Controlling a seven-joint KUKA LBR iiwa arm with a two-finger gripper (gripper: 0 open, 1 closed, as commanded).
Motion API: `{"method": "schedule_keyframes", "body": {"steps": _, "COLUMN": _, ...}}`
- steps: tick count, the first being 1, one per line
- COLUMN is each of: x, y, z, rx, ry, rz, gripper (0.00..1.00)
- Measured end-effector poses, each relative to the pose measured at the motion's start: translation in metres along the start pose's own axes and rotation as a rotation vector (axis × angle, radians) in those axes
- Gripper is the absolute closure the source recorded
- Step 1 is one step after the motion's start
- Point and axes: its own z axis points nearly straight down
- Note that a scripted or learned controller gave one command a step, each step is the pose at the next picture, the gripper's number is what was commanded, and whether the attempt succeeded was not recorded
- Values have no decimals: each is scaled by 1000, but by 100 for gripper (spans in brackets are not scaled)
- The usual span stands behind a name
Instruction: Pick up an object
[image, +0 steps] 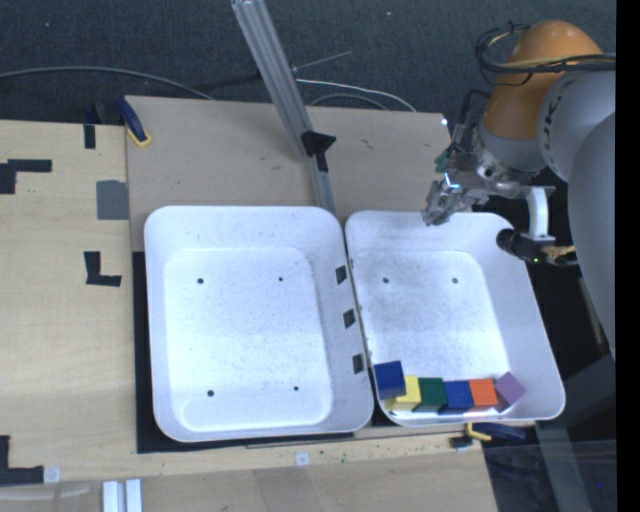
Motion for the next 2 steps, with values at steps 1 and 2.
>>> {"method": "schedule_keyframes", "body": {"steps": 1, "x": -32, "y": -33, "z": -23, "rx": -4, "ry": 0, "rz": 1, "gripper": 100}}
{"method": "schedule_keyframes", "body": {"steps": 2, "x": -56, "y": -41, "z": 33, "rx": 1, "ry": 1, "rz": 0, "gripper": 100}}
